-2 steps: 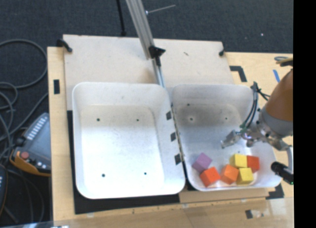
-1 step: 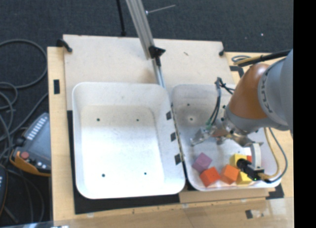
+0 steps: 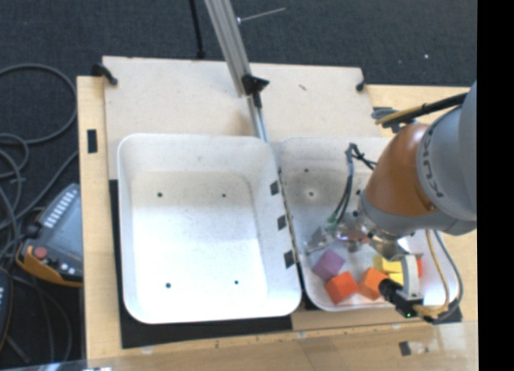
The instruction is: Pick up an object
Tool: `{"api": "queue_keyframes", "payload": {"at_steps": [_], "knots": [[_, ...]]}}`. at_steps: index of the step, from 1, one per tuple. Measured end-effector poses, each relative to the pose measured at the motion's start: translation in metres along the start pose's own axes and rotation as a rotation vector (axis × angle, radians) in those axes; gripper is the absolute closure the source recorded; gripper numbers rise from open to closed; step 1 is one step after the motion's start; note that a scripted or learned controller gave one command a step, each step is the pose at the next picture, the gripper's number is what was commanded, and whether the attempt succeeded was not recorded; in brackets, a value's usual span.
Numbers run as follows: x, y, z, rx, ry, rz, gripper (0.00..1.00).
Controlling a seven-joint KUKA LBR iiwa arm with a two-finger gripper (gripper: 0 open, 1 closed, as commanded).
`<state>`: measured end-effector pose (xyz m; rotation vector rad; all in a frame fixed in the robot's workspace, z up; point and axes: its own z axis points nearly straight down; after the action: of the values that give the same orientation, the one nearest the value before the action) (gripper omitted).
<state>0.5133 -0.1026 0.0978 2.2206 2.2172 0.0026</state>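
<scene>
In the right bin [image 3: 309, 181], several small blocks lie near the front edge. A purple block [image 3: 328, 264] sits beside an orange block [image 3: 341, 287]; a second orange block [image 3: 371, 281] and a yellow block [image 3: 391, 266] lie further right. My gripper [image 3: 337, 235] hangs low in this bin, just above and behind the purple block, under the orange wrist band [image 3: 397, 185]. The wrist hides part of the bin's right side. Nothing can be made out in the gripper's hold.
The left bin [image 3: 201, 225] lies beside the right one, sharing a raised rim [image 3: 283, 217]. A slanted metal pole [image 3: 233, 40] rises from the back of the bench. Cables and a pendant lie on the floor at the left.
</scene>
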Motion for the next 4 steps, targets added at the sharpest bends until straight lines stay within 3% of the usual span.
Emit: {"api": "queue_keyframes", "payload": {"at_steps": [1, 2, 3, 4], "knots": [[0.012, -0.028, 0.000, -0.002, 0.000, 0.001, 0.00], [0.010, -0.027, -0.011, -0.006, -0.002, 0.005, 1.00], [0.079, -0.002, -0.103, -0.006, 0.003, -0.011, 1.00], [0.140, -0.008, -0.181, -0.005, 0.005, -0.012, 1.00]]}}
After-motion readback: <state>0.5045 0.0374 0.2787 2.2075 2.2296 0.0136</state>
